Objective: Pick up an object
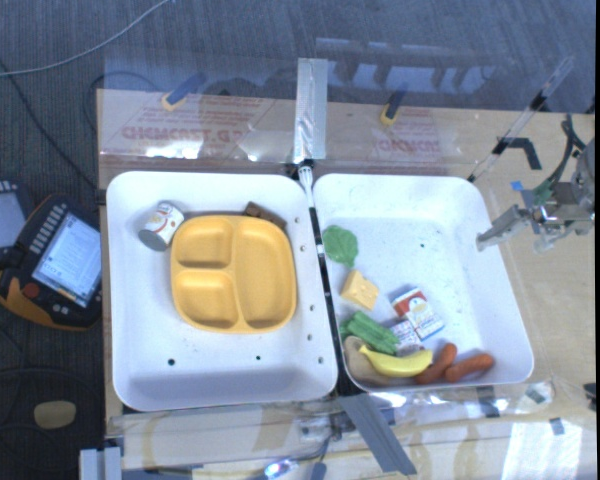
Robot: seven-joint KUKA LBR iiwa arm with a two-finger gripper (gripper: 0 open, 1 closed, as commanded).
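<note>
The desk [435, 133] carries two white bins; toy food fills the right bin [500, 268]. Nothing looks picked yet; the jaws' state I cannot tell.

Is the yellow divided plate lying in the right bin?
No, the yellow divided plate lies in the left bin, beside a small can.

You are looking at 2 white bins [130, 298], 1 yellow plate [232, 272], 1 can [160, 225], 1 banana [395, 362] and 2 sausages [468, 367].
</note>
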